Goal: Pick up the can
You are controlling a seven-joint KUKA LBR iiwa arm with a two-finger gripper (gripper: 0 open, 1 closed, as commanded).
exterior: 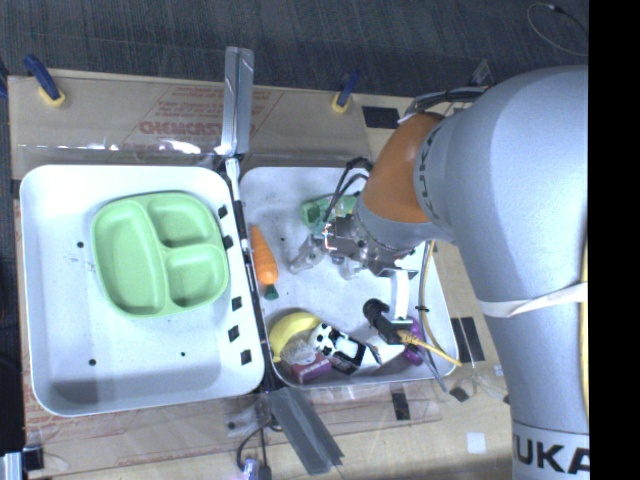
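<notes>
The arm covers the right bin's far side; a green object beside the wrist is partly hidden, identity unclear.

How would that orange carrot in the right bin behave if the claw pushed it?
The carrot looks long, round and tapered, so it would probably roll or swing rather than slide straight. Its smooth surface suggests a stiff, light toy, maybe slippery. It lies beside the right bin's left wall, which could stop it.
</notes>
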